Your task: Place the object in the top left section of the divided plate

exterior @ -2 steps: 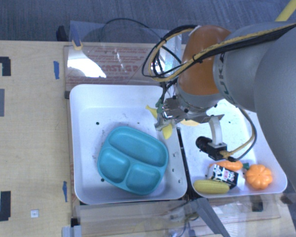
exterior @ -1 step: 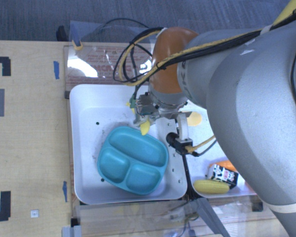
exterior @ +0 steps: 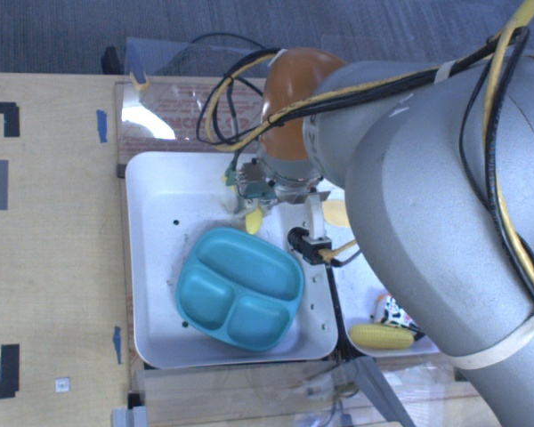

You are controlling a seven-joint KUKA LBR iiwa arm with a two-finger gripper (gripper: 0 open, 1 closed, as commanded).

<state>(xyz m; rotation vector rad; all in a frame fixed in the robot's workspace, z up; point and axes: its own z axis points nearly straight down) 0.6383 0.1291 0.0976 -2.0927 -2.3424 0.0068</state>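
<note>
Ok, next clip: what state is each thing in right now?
Divided plate: blue, upright in the left bin, nothing lying in its sections.
Yellow object: just beyond the plate's far rim, under the gripper; grasp unclear.
Corn cob: lying in the right bin.

Viewpoint: a single fixed camera above the bench (exterior: 44, 238), angled downward at a slant.
Facing: toward the two white bins; the left bin (exterior: 151, 265) sits near frame centre, the right bin (exterior: 374, 278) is largely covered.
Proximity: the grey arm (exterior: 427, 212) enters from the right and looms large, standing far closer to the lens than the bins.
Coverage: bench surface at left, grey floor (exterior: 249, 7) along the top edge, blue divided plate (exterior: 240, 287) in the lower centre.
Shared field: one view alone, so no overlap arises.
</note>
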